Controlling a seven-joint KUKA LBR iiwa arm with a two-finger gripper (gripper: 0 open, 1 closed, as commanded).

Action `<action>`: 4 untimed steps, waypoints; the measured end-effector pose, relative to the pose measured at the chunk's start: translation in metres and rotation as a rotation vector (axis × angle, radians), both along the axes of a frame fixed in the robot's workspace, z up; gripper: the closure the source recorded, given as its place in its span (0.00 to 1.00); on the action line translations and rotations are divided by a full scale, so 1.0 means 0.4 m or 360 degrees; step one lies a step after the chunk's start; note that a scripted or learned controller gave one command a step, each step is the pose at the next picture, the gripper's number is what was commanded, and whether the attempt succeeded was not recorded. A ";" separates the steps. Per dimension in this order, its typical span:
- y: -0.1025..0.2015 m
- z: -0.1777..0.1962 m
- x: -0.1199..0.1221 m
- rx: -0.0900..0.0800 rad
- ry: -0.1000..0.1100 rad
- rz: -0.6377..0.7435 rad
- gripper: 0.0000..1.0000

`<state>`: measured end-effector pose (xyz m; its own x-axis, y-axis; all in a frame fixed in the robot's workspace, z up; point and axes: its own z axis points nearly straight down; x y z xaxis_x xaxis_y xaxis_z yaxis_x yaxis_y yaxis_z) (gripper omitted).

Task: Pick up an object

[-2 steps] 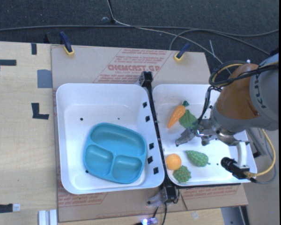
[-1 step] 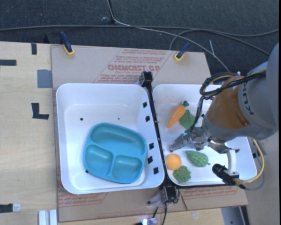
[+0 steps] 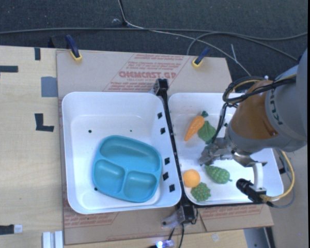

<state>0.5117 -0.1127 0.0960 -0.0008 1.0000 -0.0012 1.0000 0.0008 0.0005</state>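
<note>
The gripper [image 3: 211,156] is largely hidden under the arm's wrist, so whether it is open or closed cannot be told. A green toy vegetable [image 3: 217,174] is seen just beside it in the right bin [image 3: 217,101], near a toy carrot [image 3: 194,127] and an orange ball [image 3: 191,178].

The left bin [image 3: 77,138] has open floor along its back and left side; a blue divided plate [image 3: 126,168] fills its front right. The right bin [image 3: 183,99] is tighter: a carrot [image 3: 194,127], an orange [image 3: 191,178] and two green vegetables [image 3: 217,174] (one at the front wall) crowd beneath the arm [image 3: 263,118], leaving bare floor at its back.
</note>
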 end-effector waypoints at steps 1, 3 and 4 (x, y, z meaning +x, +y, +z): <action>-0.004 0.146 0.018 0.0002 -0.0001 0.0001 1.00; -0.010 0.300 0.005 0.0002 0.0001 0.0001 1.00; 0.120 0.329 0.008 0.0004 0.0001 0.0009 1.00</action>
<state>0.5149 -0.0646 0.2275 -0.0065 1.0000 0.0015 1.0000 0.0065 -0.0002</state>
